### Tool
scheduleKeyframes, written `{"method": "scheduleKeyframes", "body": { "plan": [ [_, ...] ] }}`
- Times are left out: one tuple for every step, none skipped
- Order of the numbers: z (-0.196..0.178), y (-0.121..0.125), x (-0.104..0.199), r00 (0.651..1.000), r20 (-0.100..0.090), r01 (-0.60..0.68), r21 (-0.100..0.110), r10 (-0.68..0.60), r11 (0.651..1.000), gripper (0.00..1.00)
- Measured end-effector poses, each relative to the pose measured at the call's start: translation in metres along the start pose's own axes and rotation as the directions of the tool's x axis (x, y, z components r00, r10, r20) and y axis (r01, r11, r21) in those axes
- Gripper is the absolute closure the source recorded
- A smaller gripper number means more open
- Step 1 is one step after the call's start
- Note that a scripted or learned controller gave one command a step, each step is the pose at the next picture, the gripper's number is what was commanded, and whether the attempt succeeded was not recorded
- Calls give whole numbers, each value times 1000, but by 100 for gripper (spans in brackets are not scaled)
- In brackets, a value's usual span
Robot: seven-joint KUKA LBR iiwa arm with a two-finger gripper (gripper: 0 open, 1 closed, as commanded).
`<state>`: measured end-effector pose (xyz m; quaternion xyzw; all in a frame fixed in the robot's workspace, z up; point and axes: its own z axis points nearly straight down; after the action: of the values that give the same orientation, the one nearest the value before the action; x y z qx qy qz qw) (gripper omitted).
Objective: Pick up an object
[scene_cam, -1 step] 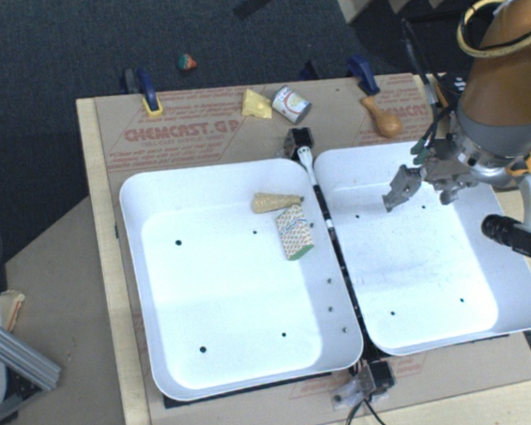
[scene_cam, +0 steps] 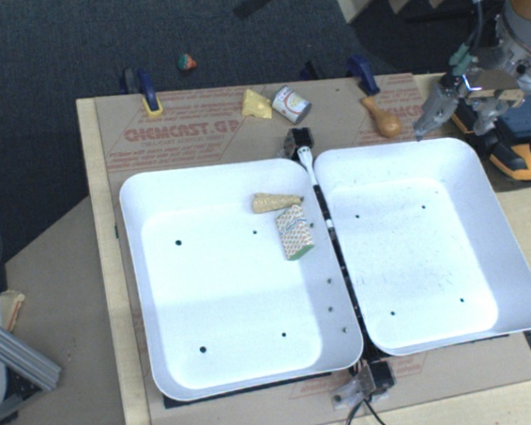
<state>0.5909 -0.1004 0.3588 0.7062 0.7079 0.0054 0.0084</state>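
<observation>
In the left bin [scene_cam: 158, 265], near its back right corner, lie two objects. One is a tan cone-shaped piece [scene_cam: 276, 201] on its side. Just in front of it, touching or nearly touching, is a green-and-white patterned piece [scene_cam: 294, 231]. My gripper [scene_cam: 450, 129] hangs at the far right, above the back right corner of the right bin [scene_cam: 494, 230], well away from both objects. Its two fingers stand apart with nothing between them.
On the bench behind the bins lie a yellow piece [scene_cam: 256, 105], a small white can [scene_cam: 291, 104] and a brown pear-shaped object [scene_cam: 383, 117]. Blue clamps [scene_cam: 148, 89] [scene_cam: 360, 72] grip the back edge. A black divider [scene_cam: 329, 238] runs between the bins.
</observation>
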Motion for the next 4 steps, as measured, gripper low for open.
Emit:
{"method": "scheduleKeyframes", "body": {
  "plan": [
    [-2, -2, 1, 1000, -2, -1, 13, 1, 1000, 100],
    [-37, -33, -115, 1000, 4, -14, 13, 14, 1000, 100],
    [66, -15, -85, 1000, -8, 0, 29, 0, 1000, 100],
    [15, -57, -127, 1000, 1, -7, 14, 7, 1000, 100]
  ]
}}
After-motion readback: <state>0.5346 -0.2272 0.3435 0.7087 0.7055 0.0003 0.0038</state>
